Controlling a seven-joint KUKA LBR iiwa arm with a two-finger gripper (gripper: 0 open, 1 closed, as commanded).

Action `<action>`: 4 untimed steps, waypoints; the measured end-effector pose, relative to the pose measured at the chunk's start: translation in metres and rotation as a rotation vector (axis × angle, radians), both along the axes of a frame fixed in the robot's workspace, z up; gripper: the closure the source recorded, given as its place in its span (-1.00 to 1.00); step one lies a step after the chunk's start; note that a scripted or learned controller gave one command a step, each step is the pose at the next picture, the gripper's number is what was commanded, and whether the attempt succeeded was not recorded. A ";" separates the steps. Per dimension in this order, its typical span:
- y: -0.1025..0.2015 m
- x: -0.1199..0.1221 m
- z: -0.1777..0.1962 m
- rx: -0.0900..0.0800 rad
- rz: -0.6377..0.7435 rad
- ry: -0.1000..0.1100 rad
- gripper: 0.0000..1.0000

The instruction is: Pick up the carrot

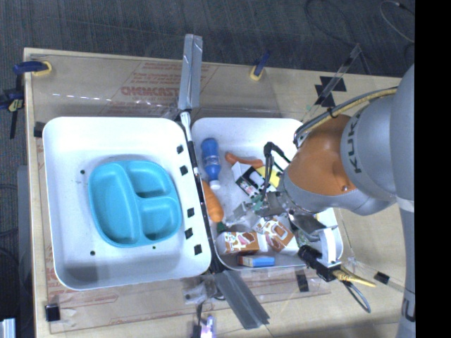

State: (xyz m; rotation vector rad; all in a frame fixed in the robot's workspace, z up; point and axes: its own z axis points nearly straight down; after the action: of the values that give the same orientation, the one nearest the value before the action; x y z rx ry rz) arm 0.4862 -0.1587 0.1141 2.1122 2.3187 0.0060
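The carrot (213, 204) lies against the left wall of the right bin (243, 127), at frame centre, just below a blue bottle (210, 157). The gripper (262, 204) hangs right of it over the clutter; whether it is apart or together I cannot tell.

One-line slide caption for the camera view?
Arm's gripper hovers over right bin clutter; carrot lies at its left wall.

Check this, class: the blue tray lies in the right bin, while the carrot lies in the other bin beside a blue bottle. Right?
Not quite. The camera view shows the blue tray in the left bin. The carrot lies in the other bin, beside the blue bottle.
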 end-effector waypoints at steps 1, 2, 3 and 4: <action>-0.037 0.005 0.030 0.001 0.214 0.011 -1.00; 0.002 0.045 -0.019 -0.010 -0.077 0.004 -1.00; 0.055 0.064 -0.014 -0.006 -0.579 -0.016 -1.00; 0.020 0.010 -0.024 0.005 -0.853 0.010 -1.00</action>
State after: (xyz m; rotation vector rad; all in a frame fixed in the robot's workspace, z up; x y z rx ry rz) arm 0.4961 -0.1387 0.0904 2.8904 1.2415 -0.0030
